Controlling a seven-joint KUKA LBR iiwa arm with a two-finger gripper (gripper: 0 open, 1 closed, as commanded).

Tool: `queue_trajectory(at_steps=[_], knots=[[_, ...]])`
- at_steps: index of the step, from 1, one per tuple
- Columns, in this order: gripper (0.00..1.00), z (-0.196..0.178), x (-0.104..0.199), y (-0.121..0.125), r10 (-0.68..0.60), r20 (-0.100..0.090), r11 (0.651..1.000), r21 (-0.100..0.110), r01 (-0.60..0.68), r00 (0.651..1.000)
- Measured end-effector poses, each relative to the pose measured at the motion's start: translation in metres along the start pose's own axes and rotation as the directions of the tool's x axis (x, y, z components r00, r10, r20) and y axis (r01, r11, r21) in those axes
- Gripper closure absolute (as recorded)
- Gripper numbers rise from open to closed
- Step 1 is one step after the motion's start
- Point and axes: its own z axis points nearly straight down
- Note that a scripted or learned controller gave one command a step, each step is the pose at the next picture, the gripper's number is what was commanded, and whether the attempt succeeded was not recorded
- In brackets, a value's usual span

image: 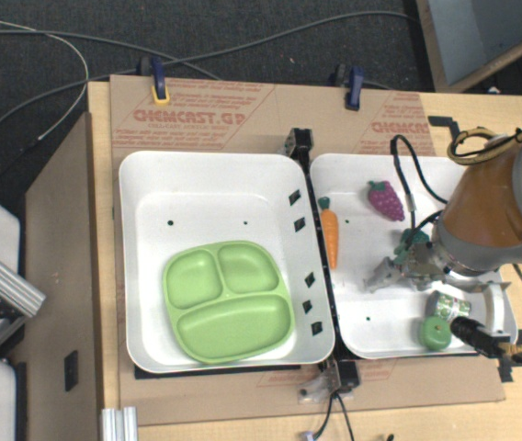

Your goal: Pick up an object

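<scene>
In the right bin (353,338) lie an orange toy carrot (330,234) along the left wall, a purple bunch of grapes (385,200) toward the back, and a green round toy (436,333) near the front right corner. My gripper (391,272) hangs low over the bin's middle, right of the carrot and below the grapes, its grey fingers pointing left. Nothing shows between them. The grey and orange arm (486,209) covers the bin's right side.
The left bin (141,246) holds a light green divided plate (229,299). A black divider with clips (312,246) runs between the bins. A black cable (408,173) loops over the right bin's back. Clamps (159,88) hold the cardboard base at the far edge.
</scene>
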Motion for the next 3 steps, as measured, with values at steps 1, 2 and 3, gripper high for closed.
queue_trajectory(at_steps=[1,2,3], knots=[[0.0,0.009,0.001,0.0,0.0,0.0,1.0,-0.003,0.0,1.0],[1.0,-0.002,0.001,0.001,0.0,0.001,1.0,-0.007,0.0,1.0],[1.0,-0.055,-0.01,0.0,0.0,0.005,1.0,-0.013,0.0,1.0]])
